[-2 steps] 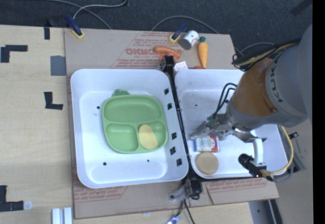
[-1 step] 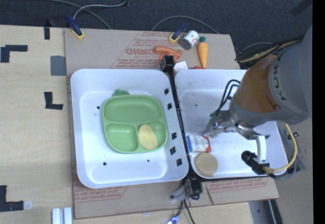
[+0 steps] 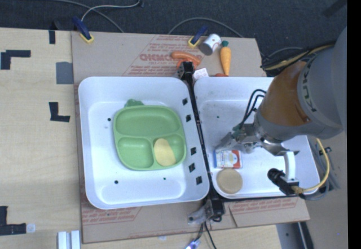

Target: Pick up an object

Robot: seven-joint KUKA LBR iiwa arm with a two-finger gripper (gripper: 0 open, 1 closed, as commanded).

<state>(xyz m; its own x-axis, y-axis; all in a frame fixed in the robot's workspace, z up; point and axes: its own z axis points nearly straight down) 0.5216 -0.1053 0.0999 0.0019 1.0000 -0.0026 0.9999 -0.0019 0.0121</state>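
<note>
Over the right bin (image 3: 316,171): pick not yet made.
My end effector (image 3: 237,138) hovers above the red-and-white packet (image 3: 228,158); finger state unclear.

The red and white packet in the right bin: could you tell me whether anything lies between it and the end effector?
Nothing visible does. The end effector sits just above the red and white packet; the tan disc lies on its far side.
</note>
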